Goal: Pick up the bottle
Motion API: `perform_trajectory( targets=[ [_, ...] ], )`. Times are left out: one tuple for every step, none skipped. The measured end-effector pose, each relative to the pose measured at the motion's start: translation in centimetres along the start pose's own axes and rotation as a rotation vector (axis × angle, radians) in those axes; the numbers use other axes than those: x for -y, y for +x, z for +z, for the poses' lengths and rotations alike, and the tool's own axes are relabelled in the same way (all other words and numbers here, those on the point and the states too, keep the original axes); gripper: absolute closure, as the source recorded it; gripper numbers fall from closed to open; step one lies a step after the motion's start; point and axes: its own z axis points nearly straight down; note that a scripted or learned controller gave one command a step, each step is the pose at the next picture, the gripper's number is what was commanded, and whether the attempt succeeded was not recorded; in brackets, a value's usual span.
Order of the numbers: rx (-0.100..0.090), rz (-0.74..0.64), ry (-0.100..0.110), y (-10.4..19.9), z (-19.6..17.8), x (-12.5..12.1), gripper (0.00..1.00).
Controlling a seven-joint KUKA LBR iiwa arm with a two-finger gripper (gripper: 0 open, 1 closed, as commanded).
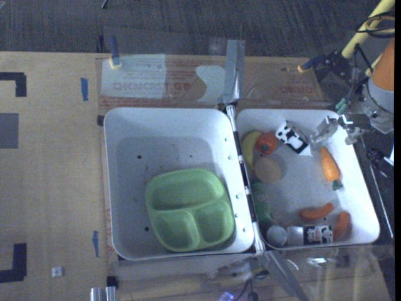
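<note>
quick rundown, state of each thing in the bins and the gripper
green tray: flat, right way up in the left bin, compartments bare
bottle: lying on its side at the near wall of the right bin, not held
carrot: lying loose by the right wall
black and white toy: resting near the far wall
gripper: over the right bin's far right corner, nothing seen between its fingers

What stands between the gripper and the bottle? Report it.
The bottle lies against the right bin's near wall. Between it and the gripper lie a carrot and, close beside the bottle, a curved orange piece. Nothing visible covers the bottle from above.
</note>
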Motion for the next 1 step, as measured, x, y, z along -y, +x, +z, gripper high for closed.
perform_trajectory(
  targets=[
    [0.003,0.099,-0.002,-2.94,-17.38,7.01,0.00]
  ],
)
